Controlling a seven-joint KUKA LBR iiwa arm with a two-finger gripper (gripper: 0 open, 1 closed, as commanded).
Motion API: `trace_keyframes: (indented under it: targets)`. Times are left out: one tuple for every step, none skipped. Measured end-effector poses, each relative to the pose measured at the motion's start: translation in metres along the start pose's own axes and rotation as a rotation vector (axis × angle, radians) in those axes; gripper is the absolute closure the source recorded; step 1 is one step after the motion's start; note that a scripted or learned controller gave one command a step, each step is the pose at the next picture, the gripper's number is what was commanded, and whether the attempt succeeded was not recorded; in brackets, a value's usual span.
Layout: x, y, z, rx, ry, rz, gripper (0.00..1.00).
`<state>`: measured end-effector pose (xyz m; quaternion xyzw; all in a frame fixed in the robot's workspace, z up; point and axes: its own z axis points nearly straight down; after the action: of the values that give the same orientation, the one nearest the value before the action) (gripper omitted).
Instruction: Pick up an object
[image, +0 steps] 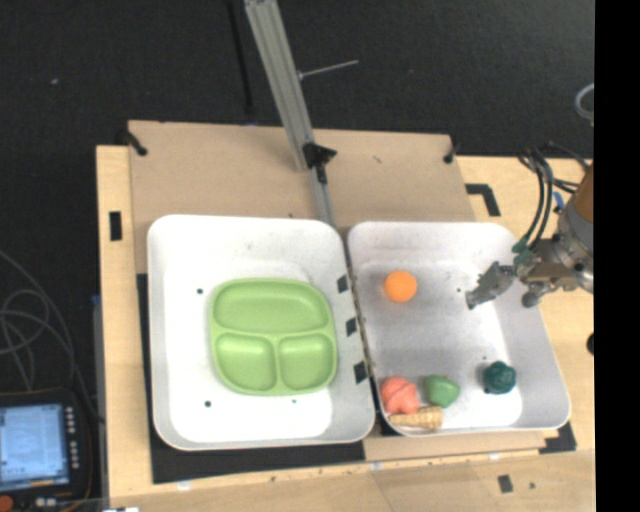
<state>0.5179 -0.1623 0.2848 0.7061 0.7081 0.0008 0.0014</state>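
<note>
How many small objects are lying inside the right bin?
5: an orange ball near the upper left, a dark green object lower right, and a pink object, light green object and beige object clustered by the front edge. Others may hide beneath.

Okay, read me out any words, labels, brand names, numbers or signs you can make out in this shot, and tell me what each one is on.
None can be read.
The small screen at the lower left shows lit rows that may be text, too small and blurred to read.
The green divided plate, the two white bins, the orange ball and the gripper bear no visible markings.
</note>
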Motion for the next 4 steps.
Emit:
trace_keyframes:
  targets:
    - [0.000, 0.000, 0.000, -0.001, 0.000, 0.002, 0.00]
    - [0.003, 0.003, 0.043, 0.005, 0.000, 0.003, 0.00]
    - [0.002, -0.001, 0.086, 0.005, 0.000, 0.003, 0.00]
    - [0.005, 0.003, 0.147, 0.007, 0.000, 0.004, 0.00]
